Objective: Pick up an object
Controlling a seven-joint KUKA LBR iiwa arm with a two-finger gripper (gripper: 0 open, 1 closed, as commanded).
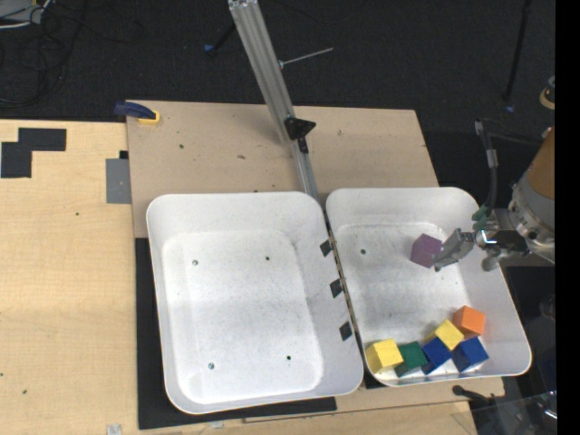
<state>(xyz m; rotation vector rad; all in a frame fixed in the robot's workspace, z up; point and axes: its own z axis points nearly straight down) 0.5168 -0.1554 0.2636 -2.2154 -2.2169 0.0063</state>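
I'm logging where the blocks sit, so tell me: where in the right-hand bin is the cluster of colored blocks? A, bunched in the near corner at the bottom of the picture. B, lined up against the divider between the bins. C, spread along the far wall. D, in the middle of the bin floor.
A: the yellow block, green block, blue blocks and orange block crowd the near edge of the right bin, while the purple block sits apart by the gripper.
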